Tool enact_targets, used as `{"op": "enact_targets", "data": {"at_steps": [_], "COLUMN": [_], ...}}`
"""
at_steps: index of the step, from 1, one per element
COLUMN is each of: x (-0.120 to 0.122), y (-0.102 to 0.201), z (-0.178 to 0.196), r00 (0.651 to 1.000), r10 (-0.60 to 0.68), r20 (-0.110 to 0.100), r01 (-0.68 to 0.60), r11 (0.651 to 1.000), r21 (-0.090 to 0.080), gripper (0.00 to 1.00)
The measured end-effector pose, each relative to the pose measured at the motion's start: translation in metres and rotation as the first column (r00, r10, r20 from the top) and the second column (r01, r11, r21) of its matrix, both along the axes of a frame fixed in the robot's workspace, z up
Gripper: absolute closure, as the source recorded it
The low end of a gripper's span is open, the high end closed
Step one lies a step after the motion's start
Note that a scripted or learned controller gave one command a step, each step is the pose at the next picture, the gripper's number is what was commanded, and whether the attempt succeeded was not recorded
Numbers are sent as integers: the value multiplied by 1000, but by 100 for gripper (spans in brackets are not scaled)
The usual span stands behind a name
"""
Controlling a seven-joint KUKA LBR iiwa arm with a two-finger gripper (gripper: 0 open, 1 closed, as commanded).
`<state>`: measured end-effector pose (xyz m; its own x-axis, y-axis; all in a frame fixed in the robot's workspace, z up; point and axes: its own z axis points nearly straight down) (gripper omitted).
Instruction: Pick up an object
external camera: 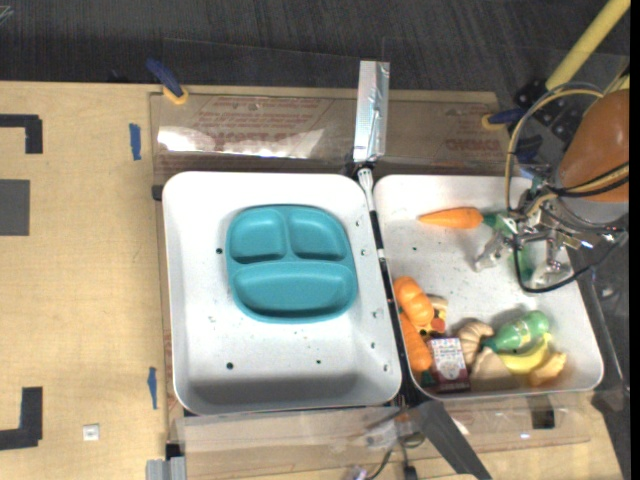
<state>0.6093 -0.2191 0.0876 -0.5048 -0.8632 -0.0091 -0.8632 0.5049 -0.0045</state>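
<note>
My gripper (520, 258) hangs over the right part of the right bin (440, 193), under the arm's orange band. Its two metal fingers (488, 254) stand spread apart, so it is open. A thin green piece (522, 260) shows between them; I cannot tell what it is or whether it touches them. An orange toy carrot (450, 218) with a green top lies just left of the gripper on the bin floor. Along the bin's near side lie orange pieces (415, 310), a small red-labelled packet (448, 358), a tan item (478, 334) and a green and yellow toy (522, 336).
The left bin (200, 348) holds a teal divided plate (290, 263). A ridge (378, 268) separates the two bins. Cables (530, 118) loop near the arm at the far right. Cardboard and a taped silver strip (372, 108) lie behind the bins.
</note>
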Motion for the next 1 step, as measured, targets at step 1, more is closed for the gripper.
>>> {"op": "enact_targets", "data": {"at_steps": [1], "x": [-105], "y": [3], "z": [2], "r00": [984], "r10": [177], "r20": [11], "r01": [-177], "r11": [984], "r21": [-3], "gripper": [0]}}
